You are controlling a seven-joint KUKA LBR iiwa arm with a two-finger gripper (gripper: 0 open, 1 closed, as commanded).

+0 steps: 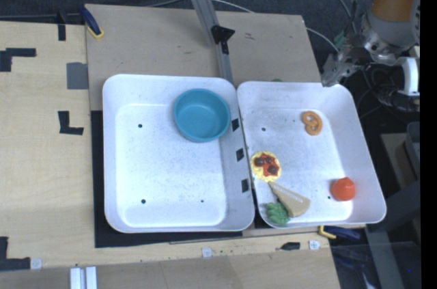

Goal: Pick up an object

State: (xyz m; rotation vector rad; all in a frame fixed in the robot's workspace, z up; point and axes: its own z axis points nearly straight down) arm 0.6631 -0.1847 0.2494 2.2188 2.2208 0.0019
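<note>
The gripper (333,72) hangs past the right bin's (362,137) far right corner, too small and dark to tell its opening; the arm is cut off.

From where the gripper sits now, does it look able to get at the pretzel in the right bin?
Probably yes. The gripper hangs just past the right bin's far rim, and the pretzel lies alone on open floor nearby, with nothing between them.
</note>
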